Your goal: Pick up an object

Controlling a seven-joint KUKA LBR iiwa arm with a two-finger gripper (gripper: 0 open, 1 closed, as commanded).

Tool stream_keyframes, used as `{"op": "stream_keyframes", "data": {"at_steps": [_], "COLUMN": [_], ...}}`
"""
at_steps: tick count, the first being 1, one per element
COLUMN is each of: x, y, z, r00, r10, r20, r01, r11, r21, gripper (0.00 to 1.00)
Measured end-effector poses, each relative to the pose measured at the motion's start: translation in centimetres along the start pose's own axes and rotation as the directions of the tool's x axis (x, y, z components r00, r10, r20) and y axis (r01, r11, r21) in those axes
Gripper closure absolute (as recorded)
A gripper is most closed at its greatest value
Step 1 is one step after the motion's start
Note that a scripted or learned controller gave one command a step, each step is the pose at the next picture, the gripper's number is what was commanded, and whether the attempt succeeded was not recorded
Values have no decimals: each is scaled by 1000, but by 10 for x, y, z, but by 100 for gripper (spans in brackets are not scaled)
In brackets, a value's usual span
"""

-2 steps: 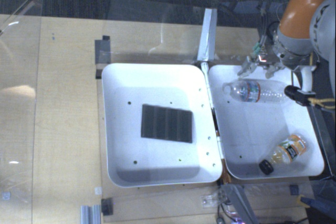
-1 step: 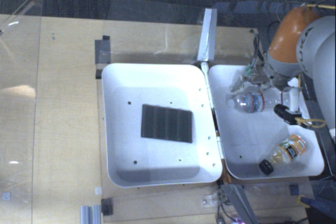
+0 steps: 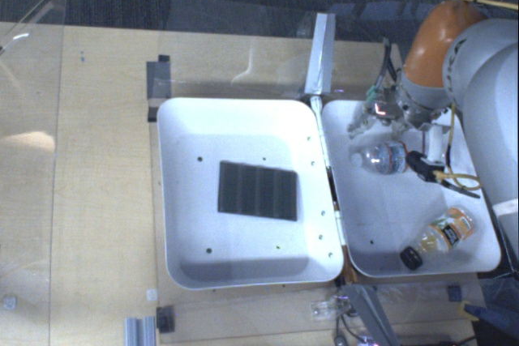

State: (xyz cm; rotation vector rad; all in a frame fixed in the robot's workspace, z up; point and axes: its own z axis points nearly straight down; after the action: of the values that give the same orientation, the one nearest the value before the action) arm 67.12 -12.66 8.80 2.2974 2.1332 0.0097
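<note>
White plastic forms the two shallow bins on the pale wooden bench (image 3: 89, 198). The left bin (image 3: 182, 174) holds a dark grey ribbed rectangular mat (image 3: 258, 190) lying flat near its middle. The right bin (image 3: 389, 215) holds two bottles. A clear plastic bottle with a bluish label (image 3: 381, 159) lies on its side in the bin's far part, just below the grey arm's two-finger gripper (image 3: 381, 111). A second clear bottle with a black cap and an orange-and-white label (image 3: 436, 237) lies tilted in the near right corner, well apart from the first. Neither label's writing can be read.

The gripper hangs over the far edge of the right bin, close above the bluish-labelled bottle; whether it touches the bottle cannot be told, and nothing is seen between its tips. How wide it stands cannot be told either. The orange band (image 3: 438, 36) sits above the wrist.
</note>
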Motion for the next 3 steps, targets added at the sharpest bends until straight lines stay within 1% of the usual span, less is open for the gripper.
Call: {"op": "stream_keyframes", "data": {"at_steps": [1,2,3], "x": [-21,3,-57], "y": [-52,-93,-159], "z": [-1,-2,-4], "r00": [1000,996,1000], "r10": [20,89,8], "r20": [0,-1,2], "r01": [-20,-89,-8], "r11": [1000,996,1000], "r21": [3,-1,-16], "gripper": [0,0,0]}}
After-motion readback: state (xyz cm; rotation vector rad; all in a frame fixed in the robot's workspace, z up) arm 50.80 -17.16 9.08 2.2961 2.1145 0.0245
